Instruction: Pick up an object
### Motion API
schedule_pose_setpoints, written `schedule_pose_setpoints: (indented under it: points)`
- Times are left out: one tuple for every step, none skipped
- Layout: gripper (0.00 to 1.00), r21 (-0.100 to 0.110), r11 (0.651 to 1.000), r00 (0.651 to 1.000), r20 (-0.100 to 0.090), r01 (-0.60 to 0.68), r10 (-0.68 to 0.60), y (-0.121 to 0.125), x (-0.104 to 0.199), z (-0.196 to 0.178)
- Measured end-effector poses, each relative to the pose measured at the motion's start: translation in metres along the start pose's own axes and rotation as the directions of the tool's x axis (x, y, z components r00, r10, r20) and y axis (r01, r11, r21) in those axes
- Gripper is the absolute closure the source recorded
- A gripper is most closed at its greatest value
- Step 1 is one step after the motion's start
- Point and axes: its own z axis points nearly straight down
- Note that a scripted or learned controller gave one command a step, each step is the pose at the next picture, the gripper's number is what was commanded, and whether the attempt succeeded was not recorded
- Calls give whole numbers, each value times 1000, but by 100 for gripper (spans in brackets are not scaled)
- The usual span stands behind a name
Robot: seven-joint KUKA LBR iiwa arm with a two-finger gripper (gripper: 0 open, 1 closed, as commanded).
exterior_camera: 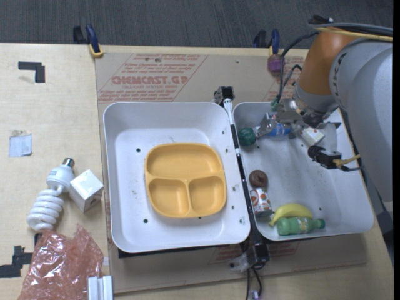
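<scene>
Low over the far part of the right bin [350, 211], the claw [275, 127] is seen at the end of the grey arm [369, 105], whose orange band [325, 55] sits above the wrist. Whether the claw is spread or closed cannot be told, as its tip is a blur of metal and bluish parts; nothing can be confirmed as gripped.

Just beside the claw, toward the divider between the bins, a small dark green object [247, 135] lies on the bin floor. Nearer the front of the same bin, a brown round object [258, 179] is found, and below it a small can [260, 202] with a red and white label. A yellow banana [290, 213] rests against a green bottle [300, 225] at the near edge of the bin, the two touching.

A yellow divided tray [185, 179] with three compartments is held in the left bin [125, 167].

On the table [50, 136], left of the bins, a spiral light bulb [50, 199] lies beside a small white box [86, 190], and a crumpled pinkish plastic bag [59, 267] is seen at the near corner.
</scene>
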Motion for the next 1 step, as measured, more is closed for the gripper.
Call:
schedule_pose_setpoints:
  points:
    - [100,1,1000,1000,2,3,-3,0,0,-10]
